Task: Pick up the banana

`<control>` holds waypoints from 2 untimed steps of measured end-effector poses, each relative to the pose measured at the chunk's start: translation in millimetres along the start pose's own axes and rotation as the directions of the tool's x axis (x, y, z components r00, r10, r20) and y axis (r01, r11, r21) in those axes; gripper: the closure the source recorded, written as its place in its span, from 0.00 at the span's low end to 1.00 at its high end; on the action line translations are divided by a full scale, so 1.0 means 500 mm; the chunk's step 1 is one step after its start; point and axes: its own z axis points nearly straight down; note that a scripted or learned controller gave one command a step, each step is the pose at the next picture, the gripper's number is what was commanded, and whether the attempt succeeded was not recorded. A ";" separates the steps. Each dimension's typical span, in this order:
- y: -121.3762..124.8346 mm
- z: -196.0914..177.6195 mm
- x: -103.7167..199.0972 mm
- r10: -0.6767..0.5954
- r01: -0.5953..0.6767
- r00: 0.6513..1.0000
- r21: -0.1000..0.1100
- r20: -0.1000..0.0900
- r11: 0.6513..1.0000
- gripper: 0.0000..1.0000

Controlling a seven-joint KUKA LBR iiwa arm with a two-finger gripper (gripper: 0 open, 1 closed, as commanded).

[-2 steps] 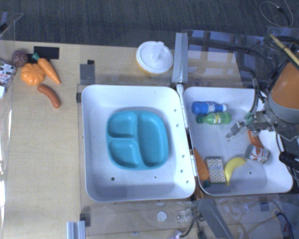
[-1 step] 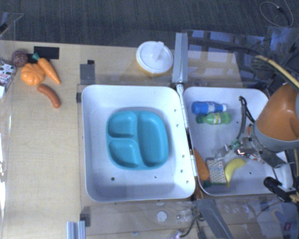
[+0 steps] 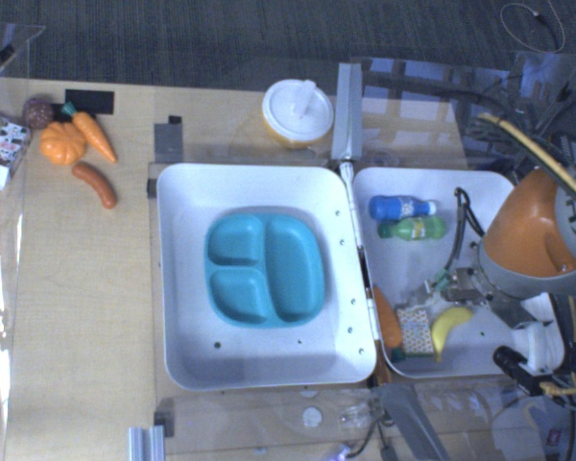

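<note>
A pale wooden bench (image 3: 77,286) is seen from above, bearing two shallow white bins side by side. The larger left-hand white bin (image 3: 259,363) holds a turquoise plastic plate with three compartments (image 3: 265,268), set near its middle. The right-hand white bin (image 3: 480,185) is partly covered by the grey arm with its orange band (image 3: 528,233), which reaches in from the right edge.

Below the orange band, the metal two-finger gripper (image 3: 448,286) is lowered into the right bin, just above the curved yellow banana (image 3: 447,327). The banana lies on the bin floor in the near part of that bin, close to the gripper tips; whether they touch it cannot be told, and it is not seen between the fingers. How far apart the fingers stand cannot be told — they are blurred against cables and the wrist.

Just left of the banana lies a small speckled yellow sponge block (image 3: 416,330), and beside that, against the bin's left wall, an orange carrot-shaped toy (image 3: 388,323). At the far end of the same bin a blue plastic bottle with a white cap (image 3: 400,206) lies next to a green plastic bottle (image 3: 413,228).

Outside the bins, a round white-lidded yellow cup (image 3: 298,111) stands on the bench behind them. At the far left, well apart — a small orange toy pumpkin (image 3: 61,143), an orange toy carrot (image 3: 96,134) and a reddish-orange toy sausage (image 3: 95,184) are grouped.
</note>
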 end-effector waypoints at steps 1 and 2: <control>-0.002 -0.002 -0.069 0.047 -0.047 0.999 0.000 -0.006 0.999 0.00; -0.002 -0.001 -0.063 0.022 -0.022 1.000 -0.001 -0.002 1.000 0.00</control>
